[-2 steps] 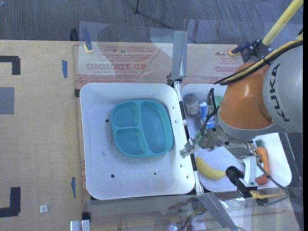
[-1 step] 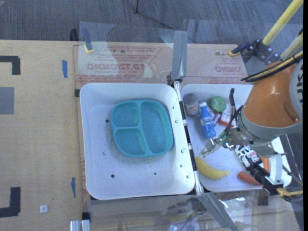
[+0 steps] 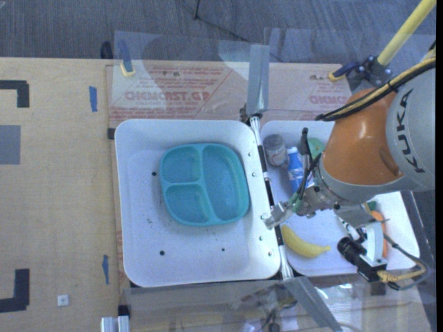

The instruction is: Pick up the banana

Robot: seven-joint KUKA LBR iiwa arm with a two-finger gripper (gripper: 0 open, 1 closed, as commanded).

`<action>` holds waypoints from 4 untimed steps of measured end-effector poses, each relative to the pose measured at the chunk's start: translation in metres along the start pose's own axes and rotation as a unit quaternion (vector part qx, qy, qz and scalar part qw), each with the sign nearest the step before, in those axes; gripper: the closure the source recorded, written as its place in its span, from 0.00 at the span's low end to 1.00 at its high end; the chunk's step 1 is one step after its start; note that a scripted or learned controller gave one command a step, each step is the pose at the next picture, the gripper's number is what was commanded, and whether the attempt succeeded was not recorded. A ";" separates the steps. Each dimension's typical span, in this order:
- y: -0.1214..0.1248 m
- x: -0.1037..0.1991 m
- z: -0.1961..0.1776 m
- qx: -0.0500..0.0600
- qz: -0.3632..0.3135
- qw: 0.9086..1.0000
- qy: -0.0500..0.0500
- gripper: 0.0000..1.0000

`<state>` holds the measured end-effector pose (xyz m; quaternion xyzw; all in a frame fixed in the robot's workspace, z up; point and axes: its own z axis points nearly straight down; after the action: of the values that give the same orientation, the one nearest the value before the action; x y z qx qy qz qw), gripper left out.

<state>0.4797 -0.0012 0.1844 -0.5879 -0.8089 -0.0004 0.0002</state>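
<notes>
The yellow banana point(image 3: 304, 245) lies in the right bin point(image 3: 394, 267), near its front left corner, curved and flat on the floor. My gripper point(image 3: 277, 216) hangs just above and to the left of the banana's upper end, close to the wall between the two bins. Nothing is visibly held in it. The orange band and wrist of the arm point(image 3: 356, 154) cover the middle of the right bin.
In the left bin point(image 3: 138, 254) sits a teal divided plate point(image 3: 204, 183). A grey can point(image 3: 275, 149), a blue bottle point(image 3: 296, 168) and a green item point(image 3: 315, 146) stand at the back of the right bin. An orange item point(image 3: 378, 217) lies to the banana's right.
</notes>
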 end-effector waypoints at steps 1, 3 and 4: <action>-0.022 -0.086 0.000 -0.001 -0.095 0.996 -0.001 0.00; -0.018 -0.095 0.074 -0.014 -0.224 0.974 -0.005 1.00; 0.054 -0.037 -0.001 -0.001 0.004 1.000 -0.001 1.00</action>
<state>0.5425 -0.0200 0.1849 -0.5915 -0.8063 -0.0004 -0.0008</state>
